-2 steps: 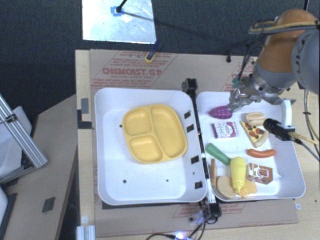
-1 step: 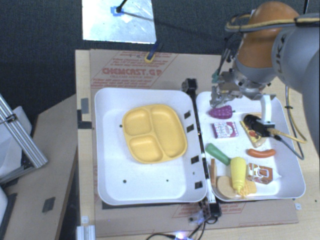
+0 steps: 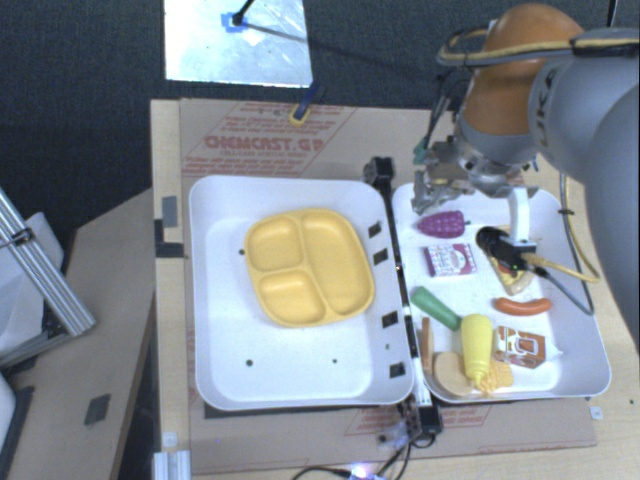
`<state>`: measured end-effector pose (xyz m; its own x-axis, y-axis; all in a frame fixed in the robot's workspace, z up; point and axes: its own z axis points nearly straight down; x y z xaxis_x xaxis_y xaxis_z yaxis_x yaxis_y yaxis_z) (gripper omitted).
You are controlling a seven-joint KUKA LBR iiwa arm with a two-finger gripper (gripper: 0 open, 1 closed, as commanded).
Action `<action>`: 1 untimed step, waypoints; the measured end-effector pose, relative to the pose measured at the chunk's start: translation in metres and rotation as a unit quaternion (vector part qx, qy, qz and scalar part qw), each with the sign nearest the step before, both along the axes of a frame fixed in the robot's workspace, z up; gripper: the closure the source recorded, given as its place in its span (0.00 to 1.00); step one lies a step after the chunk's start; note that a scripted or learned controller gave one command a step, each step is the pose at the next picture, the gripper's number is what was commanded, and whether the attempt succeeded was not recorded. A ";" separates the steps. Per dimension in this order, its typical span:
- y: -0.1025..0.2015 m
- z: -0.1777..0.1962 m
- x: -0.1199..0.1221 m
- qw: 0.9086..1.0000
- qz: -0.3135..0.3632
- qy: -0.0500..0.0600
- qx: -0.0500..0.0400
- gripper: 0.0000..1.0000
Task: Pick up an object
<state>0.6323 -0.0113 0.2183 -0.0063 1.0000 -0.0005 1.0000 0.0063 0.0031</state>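
Observation:
My gripper (image 3: 431, 194) hangs over the far left corner of the right bin (image 3: 585, 363), just above and left of a purple eggplant-like toy (image 3: 443, 224); I see nothing held in it. In front of the eggplant lies a small pink and white box (image 3: 449, 260). Nearer the front are a green cucumber-like piece (image 3: 435, 307), a yellow squeeze bottle (image 3: 477, 346), an orange-red sausage (image 3: 521, 306) and a small brown and white carton (image 3: 522, 348). A tan round piece (image 3: 450, 373) sits at the front left corner.
The left bin (image 3: 215, 358) holds a yellow three-compartment plate (image 3: 305, 266). The grey arm with its orange band (image 3: 520, 68) reaches in over the right bin's far side. A shiny square sheet (image 3: 237, 28) lies beyond the bins.

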 end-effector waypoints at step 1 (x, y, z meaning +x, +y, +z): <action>-0.001 0.013 0.000 1.000 0.000 0.000 0.000 1.00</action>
